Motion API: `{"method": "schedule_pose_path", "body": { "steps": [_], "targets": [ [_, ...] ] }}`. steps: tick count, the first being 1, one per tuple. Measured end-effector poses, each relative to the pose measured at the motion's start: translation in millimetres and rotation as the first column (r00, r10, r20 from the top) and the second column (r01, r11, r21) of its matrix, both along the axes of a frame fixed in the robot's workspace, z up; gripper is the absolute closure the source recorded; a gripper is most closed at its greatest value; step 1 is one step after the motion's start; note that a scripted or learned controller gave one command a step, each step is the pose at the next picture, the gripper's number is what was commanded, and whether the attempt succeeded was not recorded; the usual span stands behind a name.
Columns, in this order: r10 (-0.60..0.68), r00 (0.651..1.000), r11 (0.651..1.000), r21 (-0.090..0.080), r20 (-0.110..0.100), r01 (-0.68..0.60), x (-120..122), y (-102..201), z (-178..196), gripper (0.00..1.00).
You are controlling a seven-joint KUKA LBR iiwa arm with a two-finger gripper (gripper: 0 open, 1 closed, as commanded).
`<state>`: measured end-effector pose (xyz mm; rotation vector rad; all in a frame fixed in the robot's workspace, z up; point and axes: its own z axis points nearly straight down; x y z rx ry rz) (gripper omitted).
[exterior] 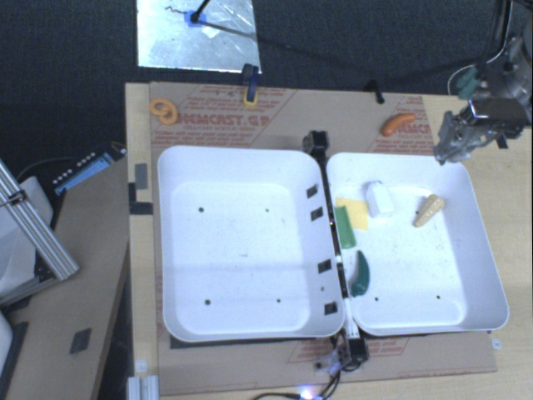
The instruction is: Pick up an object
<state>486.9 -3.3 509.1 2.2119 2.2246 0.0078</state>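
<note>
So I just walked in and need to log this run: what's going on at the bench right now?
A robot arm is set to pick an object from the bins. Its gripper hangs over the far right corner of the right bin, with nothing visibly between its fingers. The right bin holds a corn cob, a white block, a yellow and green sponge and a dark green vegetable. Nothing has been lifted yet.
</note>
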Motion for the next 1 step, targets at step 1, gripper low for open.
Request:
{"method": "schedule_pose_path", "body": {
  "steps": [1],
  "targets": [
    [-0.001,1.000,1.000,0.000,-0.001,0.001,-0.2,9.5,27.4,1.00]
  ]
}}
